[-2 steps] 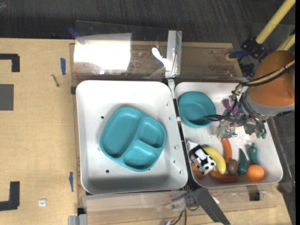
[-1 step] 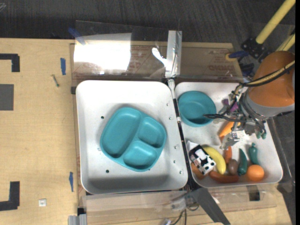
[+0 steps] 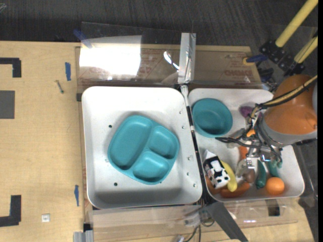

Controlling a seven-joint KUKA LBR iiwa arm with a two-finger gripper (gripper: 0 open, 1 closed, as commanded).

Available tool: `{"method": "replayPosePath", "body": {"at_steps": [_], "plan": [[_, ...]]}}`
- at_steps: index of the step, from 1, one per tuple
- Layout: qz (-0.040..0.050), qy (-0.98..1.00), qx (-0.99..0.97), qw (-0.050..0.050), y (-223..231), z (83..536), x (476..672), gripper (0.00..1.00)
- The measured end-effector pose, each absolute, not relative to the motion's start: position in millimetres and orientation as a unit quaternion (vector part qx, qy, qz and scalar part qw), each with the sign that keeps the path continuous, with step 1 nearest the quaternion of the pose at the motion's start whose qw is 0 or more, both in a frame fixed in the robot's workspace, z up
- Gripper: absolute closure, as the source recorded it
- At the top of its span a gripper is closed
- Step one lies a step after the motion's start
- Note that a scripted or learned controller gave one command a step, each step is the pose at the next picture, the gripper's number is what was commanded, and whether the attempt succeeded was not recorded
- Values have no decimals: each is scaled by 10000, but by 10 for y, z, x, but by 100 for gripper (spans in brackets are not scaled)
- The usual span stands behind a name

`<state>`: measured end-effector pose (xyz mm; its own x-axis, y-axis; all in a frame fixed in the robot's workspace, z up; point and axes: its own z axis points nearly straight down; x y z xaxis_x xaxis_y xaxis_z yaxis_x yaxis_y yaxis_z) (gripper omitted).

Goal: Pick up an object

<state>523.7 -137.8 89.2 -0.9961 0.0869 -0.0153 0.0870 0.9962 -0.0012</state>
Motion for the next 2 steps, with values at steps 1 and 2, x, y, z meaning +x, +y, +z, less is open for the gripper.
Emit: {"method": "replayPosePath", "body": {"at_steps": [1,2], "plan": [[-16,9991,400,98,-1311,901,4853,0],[-9,9973,736,74,-1113,896,5389,0]]}}
